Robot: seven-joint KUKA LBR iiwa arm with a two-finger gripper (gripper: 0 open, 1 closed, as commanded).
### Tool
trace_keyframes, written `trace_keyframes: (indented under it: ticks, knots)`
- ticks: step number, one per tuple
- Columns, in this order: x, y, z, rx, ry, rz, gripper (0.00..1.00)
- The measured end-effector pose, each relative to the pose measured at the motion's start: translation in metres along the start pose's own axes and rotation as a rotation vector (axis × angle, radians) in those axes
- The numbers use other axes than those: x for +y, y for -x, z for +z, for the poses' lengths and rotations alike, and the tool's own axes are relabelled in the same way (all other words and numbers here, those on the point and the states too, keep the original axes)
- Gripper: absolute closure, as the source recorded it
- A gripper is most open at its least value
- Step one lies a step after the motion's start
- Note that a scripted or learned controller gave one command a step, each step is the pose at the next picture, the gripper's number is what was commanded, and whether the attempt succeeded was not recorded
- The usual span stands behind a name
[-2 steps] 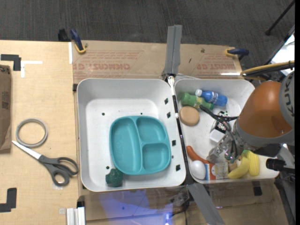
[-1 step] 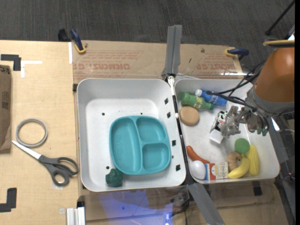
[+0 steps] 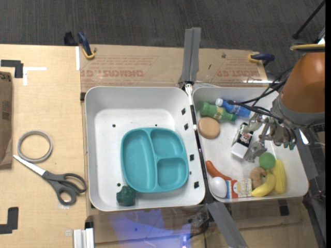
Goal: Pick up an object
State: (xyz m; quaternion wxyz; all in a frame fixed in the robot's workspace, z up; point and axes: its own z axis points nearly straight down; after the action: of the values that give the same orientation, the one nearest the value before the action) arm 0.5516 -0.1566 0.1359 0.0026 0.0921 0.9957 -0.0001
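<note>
end effector (image 3: 257, 148) hangs in the right bin (image 3: 295, 192), fingers parted and bare, green ball (image 3: 267, 161) just beside it

left bin (image 3: 95, 138): white
divided plate (image 3: 154, 159): teal
small lump (image 3: 125, 196): dark green
bottle (image 3: 217, 111): green
round bun (image 3: 209, 127): tan
ball (image 3: 267, 160): green
banana (image 3: 264, 187): yellow
corn (image 3: 279, 175): yellow
scissors (image 3: 54, 179): grey handles
tape roll (image 3: 34, 145): grey

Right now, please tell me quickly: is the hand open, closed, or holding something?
Hand: low over the right bin, near a small box; open or closed cannot be told.
</note>
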Motion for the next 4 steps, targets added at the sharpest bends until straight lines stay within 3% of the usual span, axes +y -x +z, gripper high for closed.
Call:
trace_keyframes:
  ticks: [1,2,3,4]
  knots:
    - [-0.017,0.036,0.023,-0.026,0.000,-0.011,0.00]
    - [-0.043,-0.004,0.027,-0.042,-0.001,0.062,0.00]
    - [-0.035,-0.037,0.027,-0.046,-0.002,0.200,0.00]
    - [-0.056,-0.044,0.028,-0.041,0.002,0.220,0.00]
